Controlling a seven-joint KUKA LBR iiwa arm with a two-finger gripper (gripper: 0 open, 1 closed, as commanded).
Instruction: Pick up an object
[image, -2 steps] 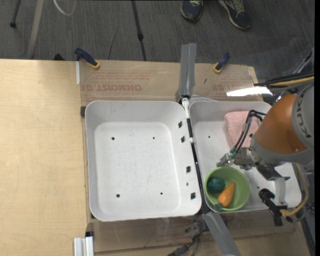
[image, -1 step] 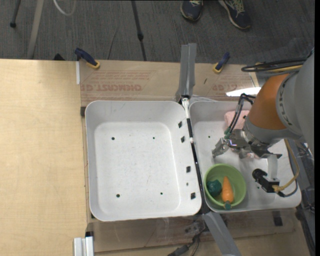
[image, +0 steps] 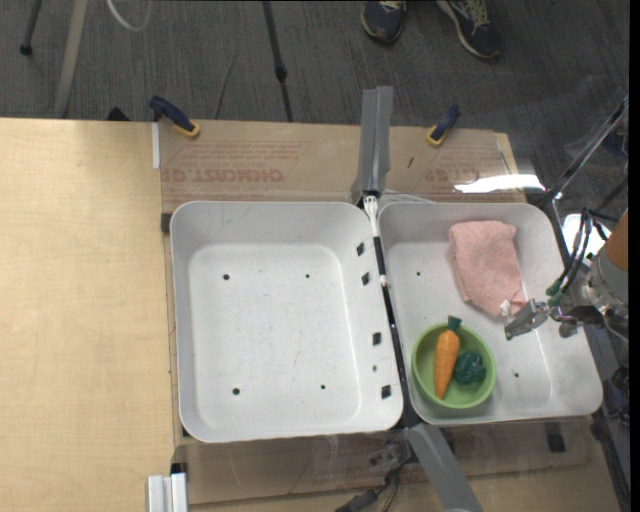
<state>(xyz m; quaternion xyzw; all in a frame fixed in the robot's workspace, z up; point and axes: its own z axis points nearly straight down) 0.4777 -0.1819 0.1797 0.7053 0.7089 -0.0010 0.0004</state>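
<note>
Right, step: approach, nothing picked yet; I judge the task barely begun.
my gripper (image: 527, 318): over the right bin (image: 400, 300), near its right edge, low beside the cloth's lower right corner.
jaws: cannot tell how wide they stand; metal tips are small and blurred, nothing visible between them.
cloth (image: 486, 262): pink, crumpled flat, in the right bin's back half, toward the right edge; my tips sit just beside or on its lower corner, cannot tell if touching.
bowl (image: 424, 385): green, front part of the right bin, near its left edge; well clear of my tips.
carrot (image: 446, 360): orange toy, lying inside the bowl, left side, leaf end pointing to the back.
green toy (image: 470, 369): dark green lump inside the bowl, right of the carrot, touching it or nearly.
left bin (image: 270, 320): white, shallow, next to the right bin across the middle divider.
likely target: cloth, my guess only, since it is nearest my tips.
next move calls for: dropping straight onto the cloth's corner, jaws spread enough to pinch a fold, then closing and lifting.
risk: soft cloth may slip out or only a thin edge gets caught; bin's right wall is close to my wrist.
alternative: carrot, needs a shift toward the front left and a reach inside the bowl rim.
</note>
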